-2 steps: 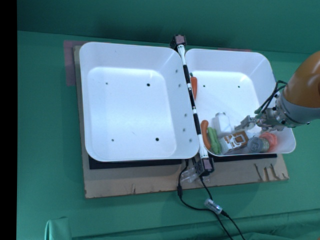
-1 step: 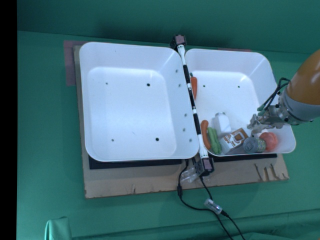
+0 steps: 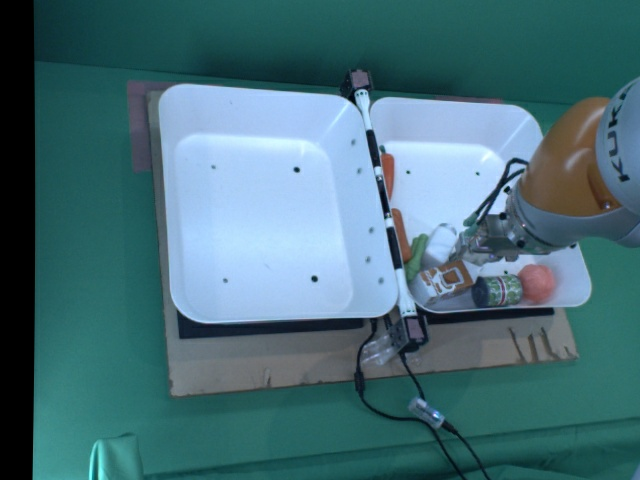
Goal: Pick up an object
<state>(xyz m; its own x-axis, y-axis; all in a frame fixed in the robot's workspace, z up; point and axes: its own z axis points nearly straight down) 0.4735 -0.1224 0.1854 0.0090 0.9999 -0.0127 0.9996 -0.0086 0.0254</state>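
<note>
Two shallow white plastic bins sit side by side on the table (image 3: pixel 90 218), which is covered in green cloth; a brown cardboard sheet (image 3: pixel 300 363) with a ragged front edge lies under them. Left bin (image 3: pixel 190 118): glossy, rounded corners, a few small dark holes in the floor. Right bin (image 3: pixel 450 128): same shape, all items crowded into its near-left corner. A black-and-white segmented strip (image 3: pixel 378 168) runs along the seam between the bins, with a cable (image 3: pixel 385 408) trailing off the front.

Items: two orange carrot-shaped pieces (image 3: pixel 388 173) along the left wall, a green pod-like piece (image 3: pixel 416 250), a small carton with a brown-and-white label (image 3: pixel 447 280), a dark cylindrical jar with a green label (image 3: pixel 498 290) lying on its side, and a smooth red-orange ball (image 3: pixel 538 282) just beside it.

Grey arm with orange band (image 3: pixel 565 163) reaches in from the right. Pincer (image 3: pixel 478 240) is low over the cluster, just above the carton and near a white rounded object (image 3: pixel 440 240). Can't tell whether it's wide, narrow or gripping anything; too small and cluttered.
</note>
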